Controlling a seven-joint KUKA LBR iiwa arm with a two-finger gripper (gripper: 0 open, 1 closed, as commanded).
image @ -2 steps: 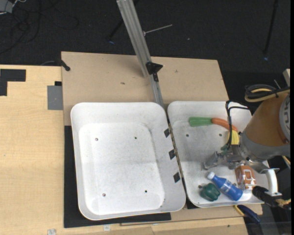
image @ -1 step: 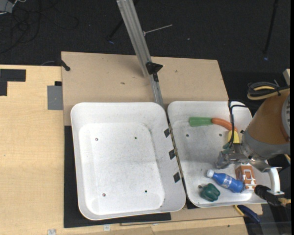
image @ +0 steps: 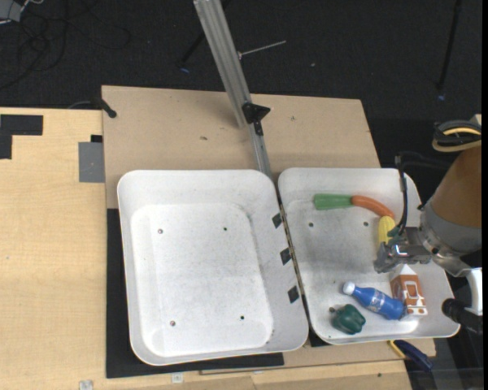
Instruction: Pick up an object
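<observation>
The right bin (image: 333,242) holds several objects. A toy carrot (image: 351,203) with a green top and orange body lies near its far side. A yellow object (image: 385,229) stands just right of it, partly behind the gripper. A blue bottle (image: 376,300) with a white cap lies near the front, with a dark green object (image: 348,319) left of it and a small orange and white box (image: 410,293) to its right. My gripper (image: 388,258) hangs low over the bin's right part, between the yellow object and the blue bottle.
The left bin (image: 199,266) lies beside the right one, joined by black clips (image: 285,255). A slanted metal rail (image: 228,75) rises behind the bins. The arm's orange band (image: 464,189) fills the right edge.
</observation>
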